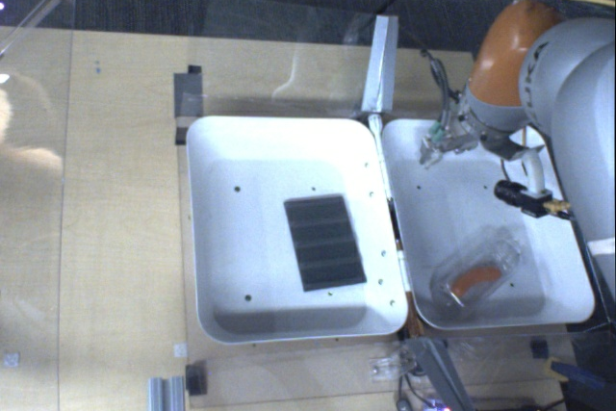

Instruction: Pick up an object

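Here, from your camera above the bench [115, 236], two shallow white bins sit side by side on the pale wood. The left bin [217, 168] holds a dark ribbed rectangular pad [325, 242], lying flat near the bin's middle and turned slightly off square to the walls, clear of every rim. The right bin [568, 303] holds a clear plastic packet with an orange-red piece inside [476, 277]; it lies toward that bin's near edge, a little in from the near rim, tilted on a diagonal.

You see the grey arm [577, 101] entering from the right, its orange band [505, 53] sitting above the far right corner of the right bin. Below the band, the gripper [438, 146] hangs over the far left corner of the right bin, close to the dividing wall between the two bins. You cannot tell how it stands: the metal parts there are small and blurred against the white floor. Nothing shows between them. The packet lies well apart from the gripper, toward the opposite edge of the same bin.

A black fitting with a yellow tip [525, 197] juts from the arm over the bin's right side. A metal upright [381, 63] rises at the far edge between the bins.
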